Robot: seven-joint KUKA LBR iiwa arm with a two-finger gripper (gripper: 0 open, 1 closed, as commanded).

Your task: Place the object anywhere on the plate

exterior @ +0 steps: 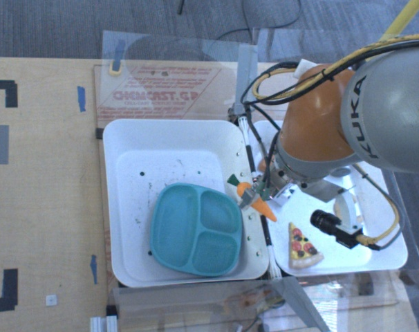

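The grey arm (375,109), with its orange band (313,116), rises closest to the lens and covers much of the right bin (389,254). Below its wrist the gripper (254,196) hangs over the divide between the two bins, and a toy carrot (259,203), orange with a green tuft, sits at its tip, seemingly pinched between closed fingers, though the wrist shadows the contact and the grip cannot be fully confirmed. The carrot lies slantwise, tuft toward the left bin (126,151) and orange end trailing over the right one, which suggests it was taken crosswise from the right bin and is being carried leftward. Just beside it, to the left, the teal plate (196,230) rests in the left bin's near right corner, its three compartments bare; the carrot's tuft is near the plate's upper right rim but not above it. A short shift left should bring it over the plate, so the carry looks nearly done and the release not yet made. In the right bin a pizza slice toy (303,246) lies near the front wall, apart from the gripper.
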